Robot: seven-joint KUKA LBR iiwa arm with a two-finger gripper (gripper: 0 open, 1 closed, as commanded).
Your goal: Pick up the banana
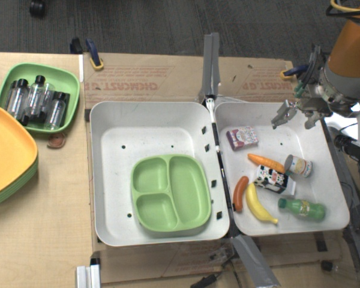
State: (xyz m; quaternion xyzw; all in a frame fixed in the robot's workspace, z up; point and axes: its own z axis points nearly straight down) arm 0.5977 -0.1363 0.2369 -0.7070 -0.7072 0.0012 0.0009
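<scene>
Yellow banana point(260, 204) lying untouched near front of right bin point(332, 161), beside red sausage point(240, 192); jaws point(297, 114) spread, grasping nothing, hovering over bin's far edge; approach, descent, grasp, lift all remaining

banana point(260, 204): open from above | hemmed: sausage point(240, 193) left, black-white box point(271, 178) above-right, green bottle point(302, 208) right

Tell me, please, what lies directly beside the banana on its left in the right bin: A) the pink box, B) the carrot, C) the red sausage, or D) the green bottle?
C: the red sausage lies right against the left side of the banana, near the left wall of the right bin.
</scene>
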